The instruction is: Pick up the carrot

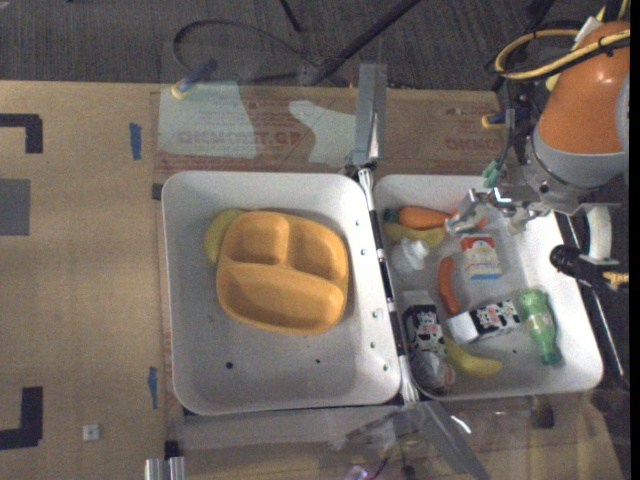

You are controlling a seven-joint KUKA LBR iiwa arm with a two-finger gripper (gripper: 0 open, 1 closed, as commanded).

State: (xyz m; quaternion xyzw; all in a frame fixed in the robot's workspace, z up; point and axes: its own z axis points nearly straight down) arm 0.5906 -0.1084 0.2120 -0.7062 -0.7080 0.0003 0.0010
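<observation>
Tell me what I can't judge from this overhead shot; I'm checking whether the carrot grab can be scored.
- Tool: small and blurred in the camera view; finger state unreadable.
- Orange carrot: right tip hidden behind the tool, so contact is unclear.
- Grey arm with orange band: cut off by the top and right edges.

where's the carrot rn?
In the camera view, the carrot lies at the far left corner of the right bin, just above a yellow banana-like piece. The gripper is just to its right, not holding it.
</observation>
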